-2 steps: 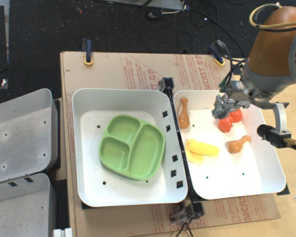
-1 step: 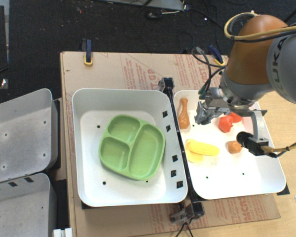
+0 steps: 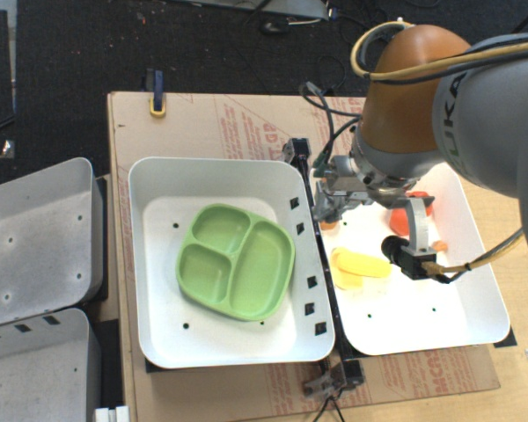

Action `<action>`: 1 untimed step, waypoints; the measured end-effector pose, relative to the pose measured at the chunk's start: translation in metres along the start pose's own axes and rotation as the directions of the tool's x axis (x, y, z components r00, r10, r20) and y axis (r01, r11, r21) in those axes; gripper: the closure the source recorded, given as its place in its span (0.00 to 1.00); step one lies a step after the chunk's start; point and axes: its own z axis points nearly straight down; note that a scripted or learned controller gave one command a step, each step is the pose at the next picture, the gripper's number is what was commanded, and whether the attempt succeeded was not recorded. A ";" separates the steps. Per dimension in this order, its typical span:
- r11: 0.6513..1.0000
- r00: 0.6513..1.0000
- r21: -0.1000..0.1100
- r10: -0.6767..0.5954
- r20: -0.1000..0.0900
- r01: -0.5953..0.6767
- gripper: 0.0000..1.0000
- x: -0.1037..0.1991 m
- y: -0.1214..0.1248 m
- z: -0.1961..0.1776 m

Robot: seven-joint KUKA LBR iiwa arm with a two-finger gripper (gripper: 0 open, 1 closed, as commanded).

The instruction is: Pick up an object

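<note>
My gripper (image 3: pixel 333 202) hangs low over the far left corner of the right bin (image 3: pixel 440 323), close to the wall between the two bins. A yellow, banana-like object (image 3: pixel 361 264) lies on the bin floor just in front of the gripper and apart from it. To the gripper's right lies an orange-red object (image 3: pixel 398 219), partly hidden by the robot's wrist parts. A tiny orange bit (image 3: pixel 326 225) shows just below the gripper. I see nothing held in the gripper.
A green divided plate (image 3: pixel 236 260) lies in the middle of the left bin (image 3: pixel 158 323). The big grey arm and its orange band (image 3: pixel 414 77) cover the right bin's far side. Spare white bins (image 3: pixel 35 236) lie at the left, off the bench.
</note>
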 end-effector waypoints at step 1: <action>1.000 1.000 0.001 0.001 0.001 -0.001 1.00 0.048 0.004 0.006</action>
